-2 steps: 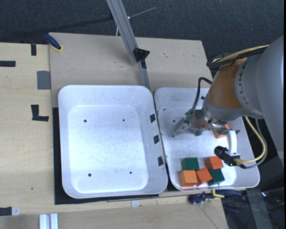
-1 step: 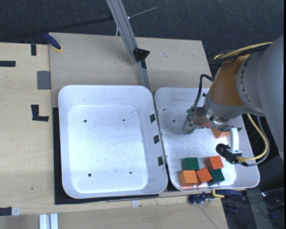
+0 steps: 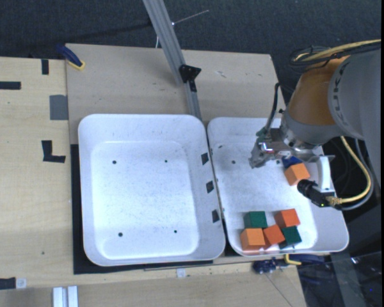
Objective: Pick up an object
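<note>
- Reaching in over the right bin's [image 3: 238,128] far-right corner: the grey arm [image 3: 320,101], brought low so that the gripper [image 3: 261,155] hangs over the bin's bare upper floor, probably to work at the level of the blocks.
- Cannot tell whether the gripper is released or clenched; too small and dark to read, and nothing seen caught in it.
- Lying in the right bin just to the gripper's right, half tucked under the wrist: a lone orange block [image 3: 297,173], tilted a little. Closest candidate for the pick, yet apart from the gripper's tip, so not counted as held.
- Gathered against the right bin's near wall: a cluster of blocks [image 3: 272,229], orange and green, packed touching one another. Likely harder to take, since tight neighbours leave little room for a grip.
- Set flush against the right bin's left wall: the left bin [image 3: 141,190], probably there to receive whatever gets lifted.
- Judging by this: pick not yet made, and a shift toward the lone block looks needed first.
</note>
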Controlling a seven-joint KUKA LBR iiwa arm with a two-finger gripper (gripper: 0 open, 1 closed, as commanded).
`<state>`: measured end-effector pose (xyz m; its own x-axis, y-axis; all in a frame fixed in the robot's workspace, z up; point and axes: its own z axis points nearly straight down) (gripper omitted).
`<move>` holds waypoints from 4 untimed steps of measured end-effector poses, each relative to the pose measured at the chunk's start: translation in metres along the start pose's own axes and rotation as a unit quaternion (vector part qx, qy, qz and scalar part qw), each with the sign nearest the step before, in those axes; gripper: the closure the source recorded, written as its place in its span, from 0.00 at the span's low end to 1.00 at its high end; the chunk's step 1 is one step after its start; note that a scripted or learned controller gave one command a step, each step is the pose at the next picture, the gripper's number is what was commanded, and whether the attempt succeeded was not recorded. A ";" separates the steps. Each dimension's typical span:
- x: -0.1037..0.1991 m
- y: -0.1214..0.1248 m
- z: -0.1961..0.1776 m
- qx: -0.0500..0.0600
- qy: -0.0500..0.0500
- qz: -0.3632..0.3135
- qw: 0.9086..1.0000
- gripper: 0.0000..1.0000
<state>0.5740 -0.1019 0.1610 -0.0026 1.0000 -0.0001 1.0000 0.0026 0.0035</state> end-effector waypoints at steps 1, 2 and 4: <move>0.000 0.002 -0.053 -0.001 0.000 0.000 1.000 1.00; 0.051 0.013 -0.047 0.002 0.001 -0.002 1.000 1.00; 0.149 0.050 -0.073 0.001 0.001 -0.002 1.000 1.00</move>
<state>0.6236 0.0468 0.2346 -0.0075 1.0000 0.0023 1.0000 0.0075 0.0009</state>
